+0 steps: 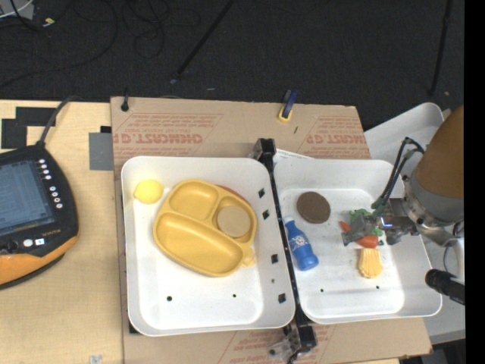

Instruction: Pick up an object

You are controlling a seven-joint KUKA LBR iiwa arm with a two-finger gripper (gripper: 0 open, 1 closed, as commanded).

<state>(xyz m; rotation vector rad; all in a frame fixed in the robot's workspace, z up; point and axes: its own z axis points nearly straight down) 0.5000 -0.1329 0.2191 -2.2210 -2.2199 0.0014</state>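
Observation:
In the right bin (pixel 409 298), my gripper (pixel 362 232) is low over a small red and green toy (pixel 369 240), right on top of it and partly hiding it. A yellow corn-like toy (pixel 370 262) lies just below the gripper. To its left are a brown disc (pixel 312 207) and a blue bottle (pixel 301 246), which lies along the bin's left wall. The arm (pixel 443 169) comes in from the right, above the bin's right rim.
The left bin (pixel 197 305) holds a yellow divided plate (pixel 189 237) with a tan disc (pixel 233 220) in one compartment, and a yellow ball (pixel 148 192) at its upper left. A black divider (pixel 276 233) separates the bins. A teach pendant (pixel 30 211) lies far left.

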